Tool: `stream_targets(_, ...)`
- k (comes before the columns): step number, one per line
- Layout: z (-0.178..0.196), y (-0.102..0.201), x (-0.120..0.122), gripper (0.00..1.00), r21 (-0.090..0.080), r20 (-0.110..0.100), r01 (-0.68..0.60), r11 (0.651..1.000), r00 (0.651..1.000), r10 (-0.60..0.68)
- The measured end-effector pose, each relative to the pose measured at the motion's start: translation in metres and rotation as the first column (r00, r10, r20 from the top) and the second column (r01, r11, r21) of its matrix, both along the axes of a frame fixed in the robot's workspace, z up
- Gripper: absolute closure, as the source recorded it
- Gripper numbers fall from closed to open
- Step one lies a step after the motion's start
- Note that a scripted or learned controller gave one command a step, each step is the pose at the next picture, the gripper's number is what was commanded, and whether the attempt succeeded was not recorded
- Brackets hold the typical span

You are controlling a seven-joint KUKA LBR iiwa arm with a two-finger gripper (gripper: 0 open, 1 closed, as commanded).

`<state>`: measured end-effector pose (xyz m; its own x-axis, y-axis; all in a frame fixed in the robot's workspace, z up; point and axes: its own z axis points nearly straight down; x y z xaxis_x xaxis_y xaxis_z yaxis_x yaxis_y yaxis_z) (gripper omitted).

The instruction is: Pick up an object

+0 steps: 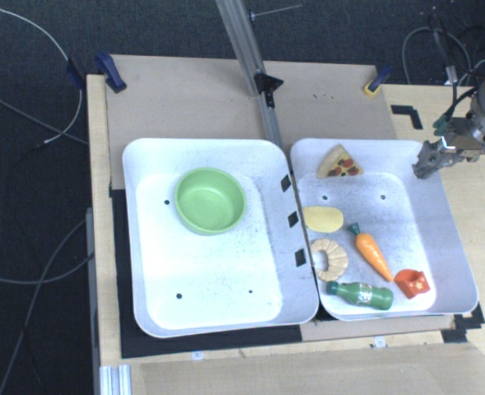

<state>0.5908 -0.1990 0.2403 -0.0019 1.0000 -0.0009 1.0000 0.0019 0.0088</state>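
The right bin (440,212) holds several toy foods: a pizza slice (339,164) at the back, a yellow potato-like piece (323,218), an orange carrot (371,253), a ring-shaped pastry (329,258), a green bottle (361,295) and a small red piece (412,282) near the front. My gripper (428,161) hangs over the bin's back right corner, away from all of them, with nothing seen between its fingers.
A green bowl (210,200) sits in the left bin (151,303). A metal pole (240,35) slants across the back of the bench. Blue and yellow clamps (110,72) hold the board's far corners. Cables lie on the dark floor around.
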Motion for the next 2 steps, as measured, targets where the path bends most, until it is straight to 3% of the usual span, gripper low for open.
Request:
stream_targets(1, 0.021, 0.0, 0.001, 1.0, 0.0, -0.002, 0.0, 1.0, 1.0, 0.0)
stream_targets(2, 0.009, 0.052, 0.003, 1.0, 0.006, -0.016, -0.003, 1.0, 1.0, 0.003)
